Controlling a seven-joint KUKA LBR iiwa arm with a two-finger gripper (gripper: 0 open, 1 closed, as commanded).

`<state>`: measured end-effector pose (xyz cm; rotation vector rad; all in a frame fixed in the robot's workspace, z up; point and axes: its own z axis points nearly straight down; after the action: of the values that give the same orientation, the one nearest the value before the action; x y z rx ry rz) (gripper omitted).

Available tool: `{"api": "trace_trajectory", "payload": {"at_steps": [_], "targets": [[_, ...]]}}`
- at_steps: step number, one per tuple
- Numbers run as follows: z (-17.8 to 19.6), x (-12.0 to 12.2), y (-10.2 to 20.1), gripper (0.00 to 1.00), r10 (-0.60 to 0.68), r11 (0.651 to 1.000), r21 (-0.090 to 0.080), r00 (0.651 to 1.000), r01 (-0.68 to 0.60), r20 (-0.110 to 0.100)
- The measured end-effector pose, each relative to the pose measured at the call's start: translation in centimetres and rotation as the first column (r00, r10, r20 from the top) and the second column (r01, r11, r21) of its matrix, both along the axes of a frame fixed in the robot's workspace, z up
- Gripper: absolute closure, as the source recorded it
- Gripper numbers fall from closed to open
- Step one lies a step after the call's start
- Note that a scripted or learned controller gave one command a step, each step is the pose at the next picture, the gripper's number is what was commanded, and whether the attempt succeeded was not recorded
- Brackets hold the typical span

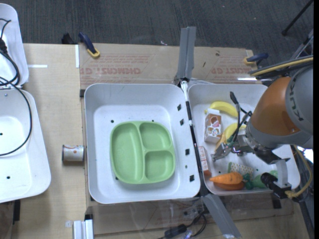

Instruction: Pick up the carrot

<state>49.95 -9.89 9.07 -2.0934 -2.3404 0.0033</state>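
The carrot [228, 180], orange with a green leafy end pointing right, lies on its side near the front edge of the right bin [199, 99]. My gripper [223, 152] hangs over that bin's middle, just behind and slightly left of the carrot, apart from it. The grey arm with its orange band [274, 114] reaches in from the right and hides part of the bin's right side. Nothing shows in the gripper.
In the right bin, a banana [223, 107] lies at the back, a second banana [230, 131] and a small carton [213, 126] sit behind the gripper. The left bin [94, 133] holds a green divided plate [143, 152]. A small can [73, 153] lies on the bench.
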Motion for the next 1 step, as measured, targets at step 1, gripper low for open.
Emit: {"api": "trace_trajectory", "payload": {"at_steps": [1], "targets": [[0.02, -2.26, -4.15, 0.0, 0.252, 0.968, 0.001, 0.968, -0.252, 0.0]]}}
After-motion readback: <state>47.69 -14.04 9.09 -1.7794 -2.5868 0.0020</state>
